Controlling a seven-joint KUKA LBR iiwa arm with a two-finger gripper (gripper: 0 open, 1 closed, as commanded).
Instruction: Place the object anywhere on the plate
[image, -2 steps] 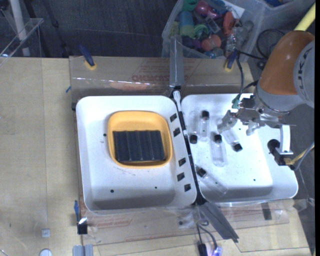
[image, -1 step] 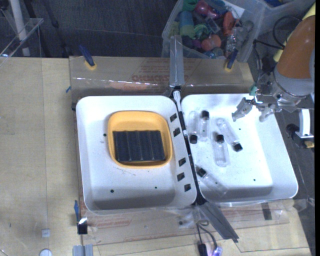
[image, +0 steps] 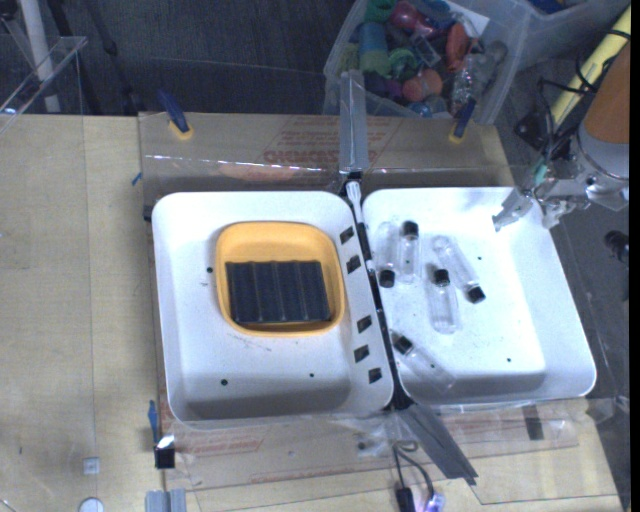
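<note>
A yellow plate with a dark ridged panel lying in it sits in the left white bin. Several clear vials with black caps lie in the right bin: one near the divider, one in the middle, one beside it, and one at the front left corner. My gripper hangs over the right bin's back right corner, well apart from the vials, with nothing seen in it.
A row of black clips runs along the divider between the bins. A clear box of colourful toys stands behind the bins. Blue clamps hold the sheet at the back.
</note>
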